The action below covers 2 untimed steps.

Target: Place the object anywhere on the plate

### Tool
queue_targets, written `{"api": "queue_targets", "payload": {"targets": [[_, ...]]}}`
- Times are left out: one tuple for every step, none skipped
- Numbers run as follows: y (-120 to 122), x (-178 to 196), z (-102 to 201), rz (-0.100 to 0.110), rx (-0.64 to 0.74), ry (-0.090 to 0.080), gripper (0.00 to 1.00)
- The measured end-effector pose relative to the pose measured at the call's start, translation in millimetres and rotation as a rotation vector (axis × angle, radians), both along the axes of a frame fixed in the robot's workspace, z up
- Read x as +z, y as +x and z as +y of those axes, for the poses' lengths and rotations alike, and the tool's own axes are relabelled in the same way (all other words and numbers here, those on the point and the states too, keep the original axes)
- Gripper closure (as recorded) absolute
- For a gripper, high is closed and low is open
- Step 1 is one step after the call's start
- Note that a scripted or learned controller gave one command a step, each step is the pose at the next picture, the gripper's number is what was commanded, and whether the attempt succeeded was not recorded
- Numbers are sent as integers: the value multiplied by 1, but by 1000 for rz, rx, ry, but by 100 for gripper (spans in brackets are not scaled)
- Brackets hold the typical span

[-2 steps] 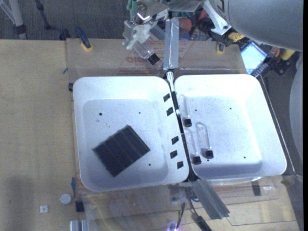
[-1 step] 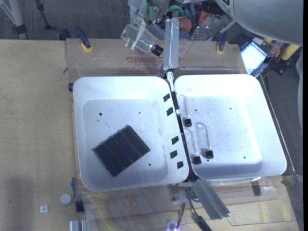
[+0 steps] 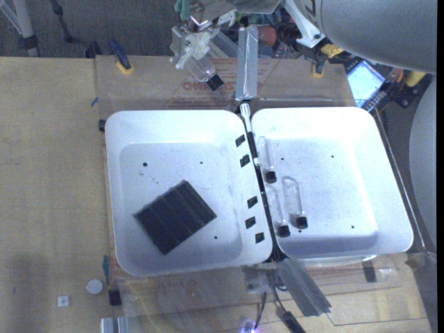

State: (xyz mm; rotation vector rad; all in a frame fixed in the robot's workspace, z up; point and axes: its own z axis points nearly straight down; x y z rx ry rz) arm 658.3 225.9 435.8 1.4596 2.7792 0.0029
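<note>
From the overhead camera, the pincer [image 3: 196, 44] hangs high above the far edge of the tabletop [image 3: 48, 151], at about twelve o'clock from the left bin [image 3: 114, 134], and seems to pinch a clear tube with a dark cap [image 3: 205, 73]. The dark square plate [image 3: 175, 216] lies in that bin toward six o'clock. To do this well, I judge the arm should carry the tube over the plate's middle, descend low, then release so it cannot roll off.

Light wood surface [image 3: 48, 186] is seen under two white bins [image 3: 125, 144]; grey carpeted floor [image 3: 104, 12] is visible behind, evenly lit.
</note>
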Motion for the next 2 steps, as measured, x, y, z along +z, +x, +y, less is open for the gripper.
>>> {"api": "queue_targets", "payload": {"targets": [[-1, -1, -35, 5, -642, -1, 100], [8, 0, 1, -2, 56, 1, 100]]}}
